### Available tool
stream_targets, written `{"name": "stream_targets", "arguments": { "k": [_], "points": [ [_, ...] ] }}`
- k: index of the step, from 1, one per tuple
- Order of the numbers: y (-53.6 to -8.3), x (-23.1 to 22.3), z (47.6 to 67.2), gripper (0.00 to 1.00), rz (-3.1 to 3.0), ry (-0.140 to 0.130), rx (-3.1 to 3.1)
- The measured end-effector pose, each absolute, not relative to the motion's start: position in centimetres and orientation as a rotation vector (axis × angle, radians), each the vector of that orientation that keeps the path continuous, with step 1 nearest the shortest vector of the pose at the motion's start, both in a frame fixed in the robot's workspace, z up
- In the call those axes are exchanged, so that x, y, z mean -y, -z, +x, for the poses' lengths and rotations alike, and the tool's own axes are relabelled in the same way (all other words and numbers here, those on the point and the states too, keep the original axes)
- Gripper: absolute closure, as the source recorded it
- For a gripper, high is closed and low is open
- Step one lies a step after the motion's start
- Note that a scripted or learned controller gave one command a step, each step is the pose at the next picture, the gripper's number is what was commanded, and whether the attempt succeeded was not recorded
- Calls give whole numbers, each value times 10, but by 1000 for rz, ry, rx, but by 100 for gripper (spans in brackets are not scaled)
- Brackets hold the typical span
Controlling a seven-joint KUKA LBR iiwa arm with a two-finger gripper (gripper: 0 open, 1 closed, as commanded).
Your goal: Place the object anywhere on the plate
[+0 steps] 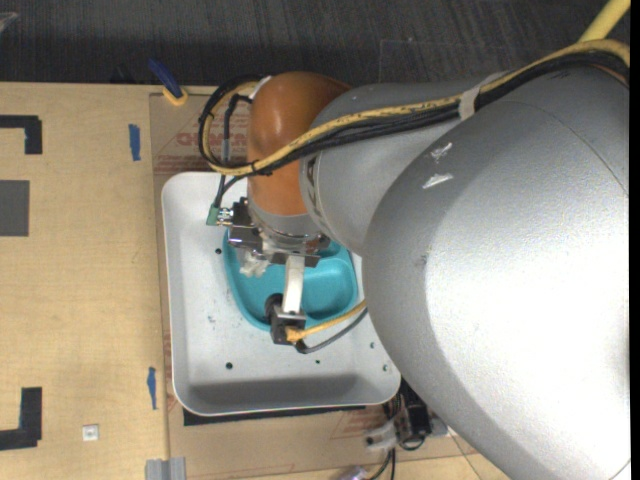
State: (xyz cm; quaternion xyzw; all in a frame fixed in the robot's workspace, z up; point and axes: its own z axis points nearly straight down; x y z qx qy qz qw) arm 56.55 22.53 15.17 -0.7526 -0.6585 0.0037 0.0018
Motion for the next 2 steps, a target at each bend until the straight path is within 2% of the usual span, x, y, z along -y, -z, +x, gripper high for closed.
{"name": "stream_targets", "arguments": {
  "k": [1,2],
  "points": [
    [-141,-225,547,100,-2057,-6,2371],
    [-151,-226,548,100,-2058,-4,2370]
  ]
}}
